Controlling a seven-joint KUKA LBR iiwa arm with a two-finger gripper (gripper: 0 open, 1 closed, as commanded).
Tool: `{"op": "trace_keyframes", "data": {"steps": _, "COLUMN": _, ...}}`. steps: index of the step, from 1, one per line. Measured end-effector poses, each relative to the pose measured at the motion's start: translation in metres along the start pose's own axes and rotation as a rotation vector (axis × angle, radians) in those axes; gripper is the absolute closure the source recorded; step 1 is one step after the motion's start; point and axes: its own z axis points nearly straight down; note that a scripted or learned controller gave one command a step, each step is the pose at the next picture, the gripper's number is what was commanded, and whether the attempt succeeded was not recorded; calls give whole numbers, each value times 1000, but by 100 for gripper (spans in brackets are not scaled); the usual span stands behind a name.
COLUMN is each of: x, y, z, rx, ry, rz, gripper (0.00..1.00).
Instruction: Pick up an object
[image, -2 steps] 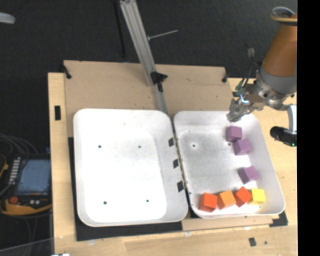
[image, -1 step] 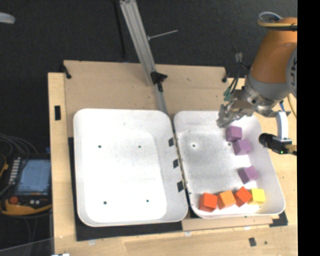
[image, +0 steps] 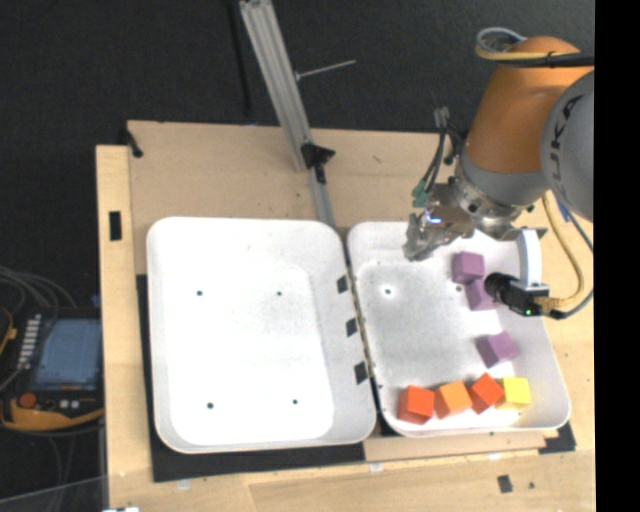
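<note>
My gripper (image: 428, 238) hangs over the far edge of the right bin (image: 420, 320), under the arm's orange band. A purple block (image: 467, 267) lies just right of it, apart from the fingers. Another purple block (image: 497, 348) sits further toward the front. Along the bin's front wall stand a row of blocks: a red-orange one (image: 416, 403), an orange one (image: 453, 398), a red one (image: 487, 391) and a yellow one (image: 517, 390). Nothing shows between the fingers.
The left bin (image: 250, 330) lies beside the right one, joined by dark clips (image: 352, 325). A slanted metal post (image: 290, 100) rises behind the bins. A black fitting with cable (image: 512, 291) sits over the right bin's right side.
</note>
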Motion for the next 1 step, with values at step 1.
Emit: {"op": "trace_keyframes", "data": {"steps": 1, "x": 48, "y": -24, "z": -1, "rx": 2, "ry": 0, "rz": 0, "gripper": 100}}
